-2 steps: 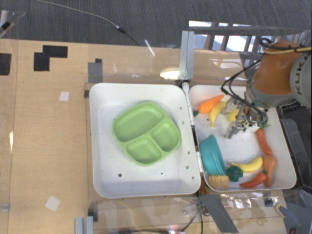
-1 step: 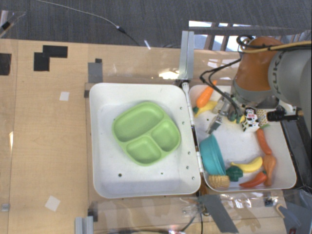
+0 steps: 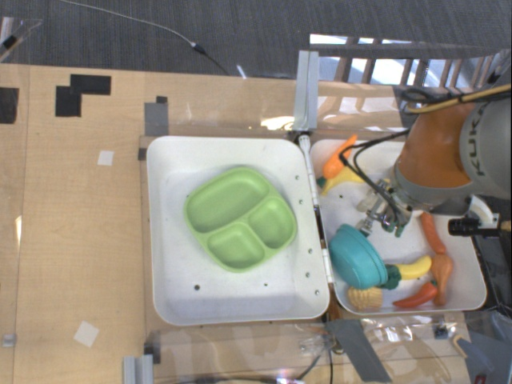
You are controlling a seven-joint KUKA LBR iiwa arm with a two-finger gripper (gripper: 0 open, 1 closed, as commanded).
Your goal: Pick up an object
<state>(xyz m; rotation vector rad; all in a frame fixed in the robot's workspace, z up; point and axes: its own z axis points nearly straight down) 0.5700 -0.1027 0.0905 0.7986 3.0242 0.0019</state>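
The task named no particular object, and the candidates all lay in the right bin (image 3: 480, 298). Closest to the gripper (image 3: 386, 217) was a teal round lidded toy (image 3: 358, 256), tilted against the bin's left wall, just below and left of the fingertips but not between them. A small yellow corn-like piece (image 3: 365, 298) sat at the bin's lower left corner, touching the teal toy's underside. A yellow banana (image 3: 413, 269) lay to the right of the teal toy, with a red chili pepper (image 3: 416, 296) below it and an orange carrot-like piece (image 3: 439, 269) just beside both. A thin orange-red stick-shaped piece (image 3: 432, 232) lay above these, near the arm. At the bin's upper left, an orange toy (image 3: 337, 158) rested against a curved yellow piece (image 3: 340, 182).

The gripper hung low over the middle of the right bin, pointing down and left; whether its pincer was wide or narrow could not be told, and nothing was seen held in it. The arm's orange band (image 3: 432, 146) covered the bin's upper right part.

The left bin (image 3: 172, 294) held a green three-compartment plate (image 3: 240, 217), lying flat near its middle. Both bins rested side by side on the wooden bench (image 3: 72, 238).
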